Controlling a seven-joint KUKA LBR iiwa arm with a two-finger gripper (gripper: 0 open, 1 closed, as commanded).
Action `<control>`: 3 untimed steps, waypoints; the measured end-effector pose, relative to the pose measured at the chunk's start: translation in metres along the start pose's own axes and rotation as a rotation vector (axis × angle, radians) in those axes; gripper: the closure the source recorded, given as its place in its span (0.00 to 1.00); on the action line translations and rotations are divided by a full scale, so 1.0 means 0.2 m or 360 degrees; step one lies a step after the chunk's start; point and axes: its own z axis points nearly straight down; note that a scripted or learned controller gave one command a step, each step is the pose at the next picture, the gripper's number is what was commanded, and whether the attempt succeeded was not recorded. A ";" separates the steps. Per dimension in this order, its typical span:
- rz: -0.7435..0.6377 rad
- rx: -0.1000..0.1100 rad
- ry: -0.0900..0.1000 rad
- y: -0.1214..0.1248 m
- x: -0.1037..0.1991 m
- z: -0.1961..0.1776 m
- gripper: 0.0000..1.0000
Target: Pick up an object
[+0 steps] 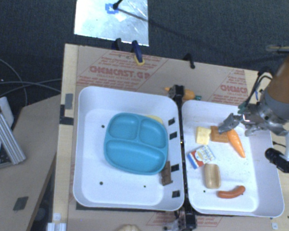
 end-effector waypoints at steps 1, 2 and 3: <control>0.0006 0.0000 0.0000 0.04 -0.01 0.23 0.00; 0.0003 0.0003 0.0001 0.06 0.01 0.54 0.00; 0.0007 -0.0004 -0.0001 0.06 0.01 0.57 0.00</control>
